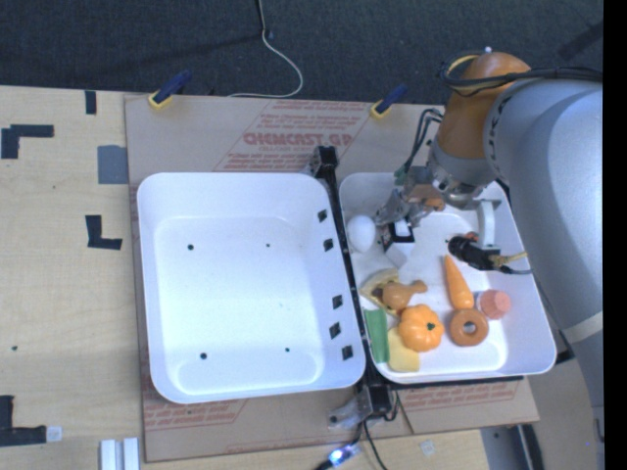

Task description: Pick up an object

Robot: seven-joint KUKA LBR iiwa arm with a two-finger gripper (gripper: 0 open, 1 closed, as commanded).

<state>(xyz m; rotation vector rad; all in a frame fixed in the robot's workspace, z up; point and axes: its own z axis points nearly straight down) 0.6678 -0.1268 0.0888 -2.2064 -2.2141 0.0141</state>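
On the worktop (59,292), a sheet of brown cardboard (284,135) with red letters; at its two back corners, small blue and yellow clips (171,86); on top of the cardboard, two white bins side by side, the left bin (157,204) and the right bin (524,355), with a black strip between them.

Reaching in from the right, a big grey arm (558,164) with an orange band (480,106); at its tip, the end effector (397,225), low over the back left part of the right bin; spread or pressed together, cannot tell.

Just beside the end effector, on the side of the left bin, a white egg (361,231), close to the wall between the bins; touching the end effector or apart from it, cannot tell.

Nearer the front, all in the right bin:
- an orange carrot (458,282), lying flat near the middle
- a pink round thing (496,304), just beside the carrot
- a brown donut (468,328), just in front of the carrot
- an orange pumpkin (420,327), beside the donut
- a tan chicken leg (397,293), just behind the pumpkin
- a green stick (376,331), along the wall next to the left bin
- a yellow lump (404,358), right in front of the pumpkin and touching it
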